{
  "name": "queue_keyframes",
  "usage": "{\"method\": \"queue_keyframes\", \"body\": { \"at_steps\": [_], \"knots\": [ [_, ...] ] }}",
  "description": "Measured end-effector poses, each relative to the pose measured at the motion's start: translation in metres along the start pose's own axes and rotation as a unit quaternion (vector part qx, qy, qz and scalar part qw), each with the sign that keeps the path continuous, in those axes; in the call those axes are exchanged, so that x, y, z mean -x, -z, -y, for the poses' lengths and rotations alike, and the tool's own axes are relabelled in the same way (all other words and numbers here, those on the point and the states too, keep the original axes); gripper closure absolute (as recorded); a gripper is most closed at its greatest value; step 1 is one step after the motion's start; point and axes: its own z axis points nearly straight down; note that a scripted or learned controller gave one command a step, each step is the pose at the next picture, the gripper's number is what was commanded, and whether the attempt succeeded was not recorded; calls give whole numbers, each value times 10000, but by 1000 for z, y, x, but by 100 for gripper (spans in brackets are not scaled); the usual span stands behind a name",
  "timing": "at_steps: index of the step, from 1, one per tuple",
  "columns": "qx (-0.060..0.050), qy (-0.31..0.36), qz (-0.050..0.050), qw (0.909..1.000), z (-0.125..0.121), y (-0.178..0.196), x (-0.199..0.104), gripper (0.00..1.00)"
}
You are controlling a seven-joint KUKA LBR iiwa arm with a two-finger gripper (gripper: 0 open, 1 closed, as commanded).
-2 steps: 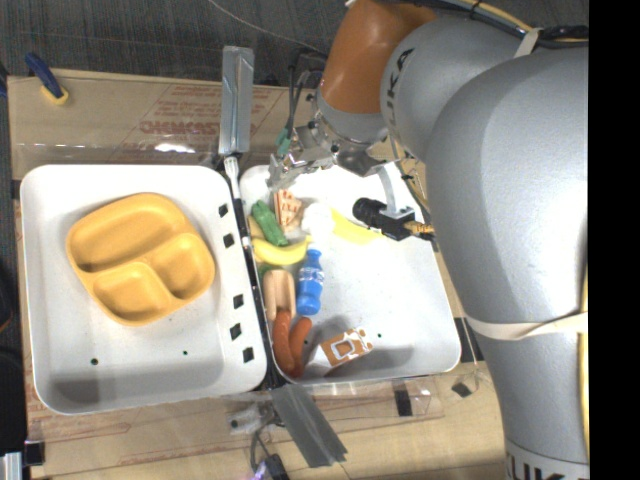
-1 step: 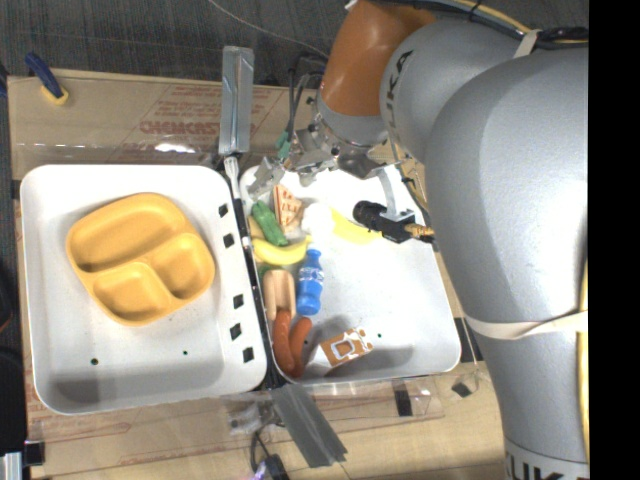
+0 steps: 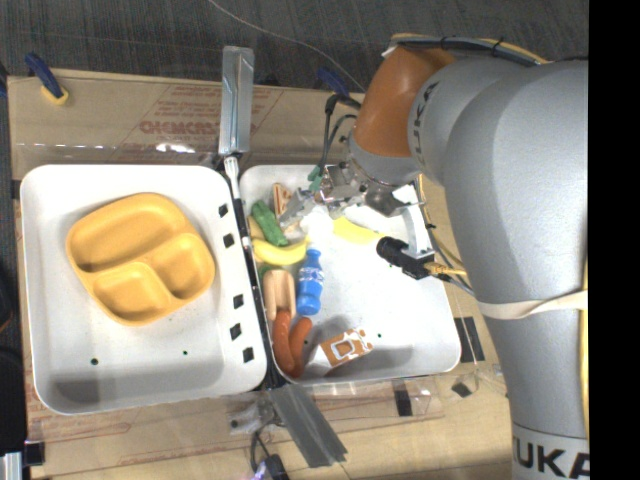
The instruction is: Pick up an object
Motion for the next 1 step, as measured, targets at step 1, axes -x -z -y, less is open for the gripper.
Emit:
{"method": "queue_keyframes", "body": {
  "at_steps": [1],
  "knots": [
    [73,1223,23,9925,-27,-41,-1,0]
  ]
}}
